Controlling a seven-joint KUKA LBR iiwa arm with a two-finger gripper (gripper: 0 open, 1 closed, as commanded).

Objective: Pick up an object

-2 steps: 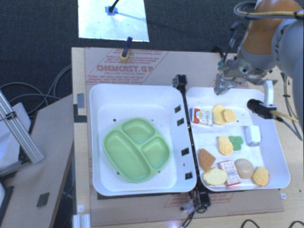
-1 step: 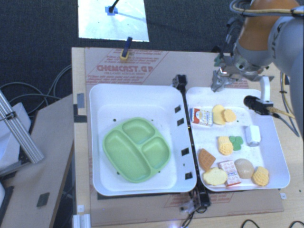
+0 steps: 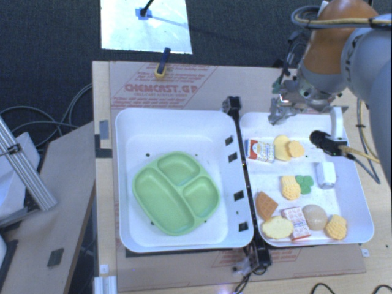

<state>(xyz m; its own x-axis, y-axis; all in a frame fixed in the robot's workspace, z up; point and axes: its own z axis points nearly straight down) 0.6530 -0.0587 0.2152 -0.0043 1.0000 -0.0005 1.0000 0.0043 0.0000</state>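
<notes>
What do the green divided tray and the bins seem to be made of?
The green tray looks like moulded plastic with a matte, even pastel surface and soft rounded dividers. The left bin and right bin also look like plastic, probably thin formed sheet: smooth white walls, rounded corners, a slight sheen. From above alone, I can't be certain.
</notes>
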